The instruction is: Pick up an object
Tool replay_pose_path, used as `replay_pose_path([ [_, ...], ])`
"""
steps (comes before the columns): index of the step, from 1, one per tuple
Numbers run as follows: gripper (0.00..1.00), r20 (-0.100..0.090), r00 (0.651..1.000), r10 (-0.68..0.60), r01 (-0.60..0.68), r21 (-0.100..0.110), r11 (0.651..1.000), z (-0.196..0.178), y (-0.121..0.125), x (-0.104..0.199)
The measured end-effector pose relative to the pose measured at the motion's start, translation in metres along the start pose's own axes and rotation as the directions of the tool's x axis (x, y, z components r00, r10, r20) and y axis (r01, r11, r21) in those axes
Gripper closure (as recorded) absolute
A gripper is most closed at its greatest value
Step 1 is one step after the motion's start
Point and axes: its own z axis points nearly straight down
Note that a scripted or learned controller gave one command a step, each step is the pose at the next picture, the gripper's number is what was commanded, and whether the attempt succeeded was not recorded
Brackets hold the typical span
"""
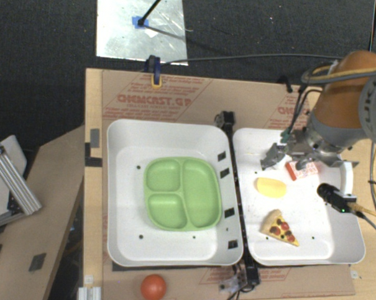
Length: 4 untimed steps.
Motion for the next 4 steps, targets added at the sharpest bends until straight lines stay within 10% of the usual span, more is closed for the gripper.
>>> replay_pose_path([
  [4, 0.00, 0.002, 1.000, 0.000, 0.000, -0.013, 1.000, 0.115, 0.003, -0.004],
])
